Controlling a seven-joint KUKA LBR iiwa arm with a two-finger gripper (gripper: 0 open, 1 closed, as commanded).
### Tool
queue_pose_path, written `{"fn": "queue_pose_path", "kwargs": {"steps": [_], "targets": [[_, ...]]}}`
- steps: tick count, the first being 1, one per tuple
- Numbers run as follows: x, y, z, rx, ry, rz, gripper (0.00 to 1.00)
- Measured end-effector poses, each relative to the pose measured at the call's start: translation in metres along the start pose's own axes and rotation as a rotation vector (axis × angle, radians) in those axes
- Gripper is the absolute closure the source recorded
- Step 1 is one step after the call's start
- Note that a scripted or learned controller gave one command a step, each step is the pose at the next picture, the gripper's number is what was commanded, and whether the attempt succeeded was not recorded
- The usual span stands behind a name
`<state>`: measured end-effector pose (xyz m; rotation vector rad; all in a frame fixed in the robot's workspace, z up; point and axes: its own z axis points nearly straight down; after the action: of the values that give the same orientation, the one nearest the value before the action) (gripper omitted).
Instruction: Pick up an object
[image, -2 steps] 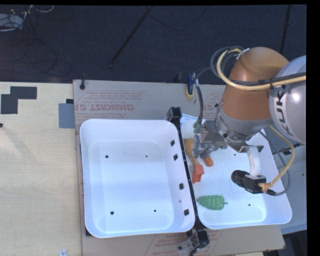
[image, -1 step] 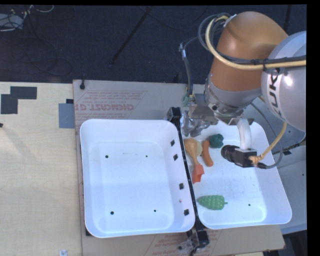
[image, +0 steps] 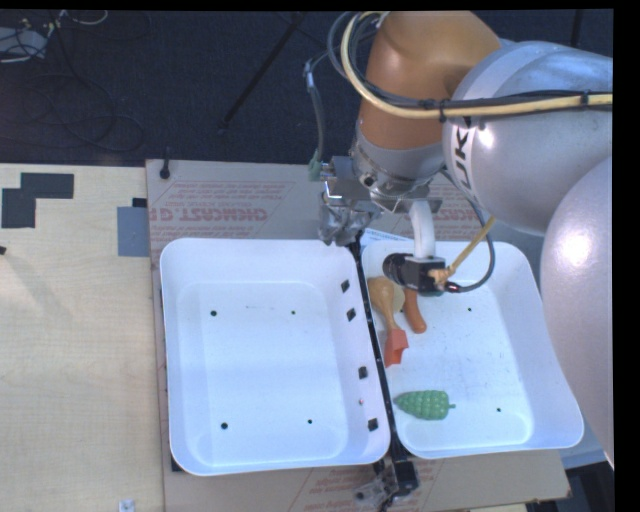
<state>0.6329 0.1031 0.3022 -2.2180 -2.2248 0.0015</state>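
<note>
From my station I see the gripper (image: 342, 230) at the far end of the bins, just above the dividing wall (image: 360, 335) between the left bin (image: 260, 370) and the right bin (image: 490, 350). I cannot tell if it is spread or pressed together, and I see nothing held in it. All the things lie in the right bin. A tan piece (image: 381, 294) and an orange piece (image: 413, 314) touch each other near the dividing wall. A red piece (image: 396, 346) lies just below them, and a green bumpy thing (image: 423, 404) is nearer to the front edge. I judge that the pick is not yet done: the descent, the closing and the lifting are all left.
</note>
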Motion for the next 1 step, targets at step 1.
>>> {"fn": "queue_pose_path", "kwargs": {"steps": [1], "targets": [[0.0036, -0.0742, -0.1113, -0.007, 0.004, 0.0, 1.0]]}}
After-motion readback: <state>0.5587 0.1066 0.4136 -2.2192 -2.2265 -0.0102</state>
